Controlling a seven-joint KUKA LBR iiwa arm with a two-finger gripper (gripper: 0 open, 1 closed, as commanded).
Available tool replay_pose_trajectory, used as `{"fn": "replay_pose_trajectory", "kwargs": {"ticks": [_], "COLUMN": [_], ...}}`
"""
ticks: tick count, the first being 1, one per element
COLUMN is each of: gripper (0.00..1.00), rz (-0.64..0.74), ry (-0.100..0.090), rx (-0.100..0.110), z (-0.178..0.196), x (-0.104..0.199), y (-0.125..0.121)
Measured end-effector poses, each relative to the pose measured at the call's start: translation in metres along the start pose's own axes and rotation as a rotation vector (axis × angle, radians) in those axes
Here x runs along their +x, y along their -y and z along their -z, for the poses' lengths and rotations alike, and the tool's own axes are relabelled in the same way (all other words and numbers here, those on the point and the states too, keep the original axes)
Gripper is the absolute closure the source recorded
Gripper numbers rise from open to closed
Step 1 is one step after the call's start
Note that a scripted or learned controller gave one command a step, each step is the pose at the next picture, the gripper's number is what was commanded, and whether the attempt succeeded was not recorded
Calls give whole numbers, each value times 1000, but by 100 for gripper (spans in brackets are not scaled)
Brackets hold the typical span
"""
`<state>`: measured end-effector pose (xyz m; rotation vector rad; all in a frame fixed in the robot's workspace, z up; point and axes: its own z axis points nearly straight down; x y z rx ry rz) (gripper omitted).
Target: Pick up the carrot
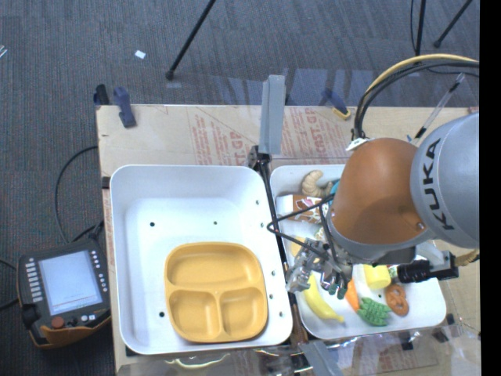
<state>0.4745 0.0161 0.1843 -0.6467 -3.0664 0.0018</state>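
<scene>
The carrot (352, 294) is a small orange piece lying in the right bin (427, 308), near its front. It rests between a yellow banana (322, 305) and a green broccoli-like piece (374, 312). My gripper (319, 281) hangs low over the bin's left front part, just left of the carrot and above the banana. Its fingers stand apart, open, and I see nothing between them. The orange wrist band (376, 202) and grey arm hide most of the bin's middle.
A yellow block (377, 276) and a brown pretzel (397, 298) lie right of the carrot. A tan knobbly piece (313, 182) sits at the bin's back. The left bin (156, 202) holds a yellow divided plate (217, 292). A teach pendant (66, 288) lies off the bench's left.
</scene>
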Motion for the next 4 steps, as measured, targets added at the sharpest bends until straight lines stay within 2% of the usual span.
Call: {"fn": "replay_pose_trajectory", "kwargs": {"ticks": [1, 2, 3, 4], "gripper": [100, 100, 100, 100], "rz": [86, -188, -270, -295], "ry": [10, 5, 1, 8], "rx": [-3, -2, -1, -5], "z": [65, 59, 1, 65], "x": [-22, -33, -9, -34], "y": [45, 72, 4, 40]}}
